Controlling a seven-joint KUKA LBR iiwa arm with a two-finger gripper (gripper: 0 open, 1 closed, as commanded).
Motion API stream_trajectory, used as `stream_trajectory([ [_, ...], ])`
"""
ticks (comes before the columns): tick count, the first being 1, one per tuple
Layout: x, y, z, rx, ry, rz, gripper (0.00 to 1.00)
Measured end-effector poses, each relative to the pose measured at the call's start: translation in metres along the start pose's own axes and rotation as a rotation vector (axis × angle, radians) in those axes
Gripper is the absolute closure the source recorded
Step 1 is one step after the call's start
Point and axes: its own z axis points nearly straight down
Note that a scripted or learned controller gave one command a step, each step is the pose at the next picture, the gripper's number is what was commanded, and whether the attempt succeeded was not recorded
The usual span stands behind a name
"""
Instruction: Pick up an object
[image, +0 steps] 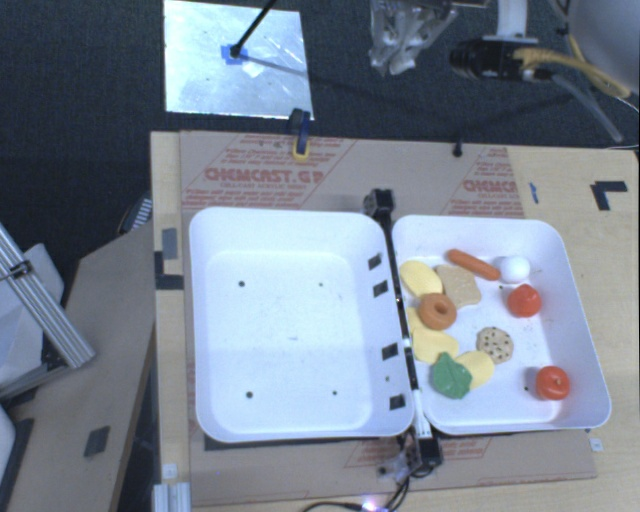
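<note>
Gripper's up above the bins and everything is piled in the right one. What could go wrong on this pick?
The donut lies on the yellow pieces beside the cracker, so a grasp there may catch two items or slip. The broccoli sits close to the divider wall, which could block a finger. The round tomatoes may roll away.

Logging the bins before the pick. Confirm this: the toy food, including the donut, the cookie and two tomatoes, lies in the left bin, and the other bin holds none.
Wrong bin. The camera view shows the toy food in the right bin: the donut, the cookie and the two tomatoes. The left bin is the one that holds none.
</note>
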Motion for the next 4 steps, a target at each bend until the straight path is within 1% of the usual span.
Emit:
stream_trajectory([
  [4, 0.027, 0.000, 0.000, -0.001, 0.000, 0.001, 1.00],
])
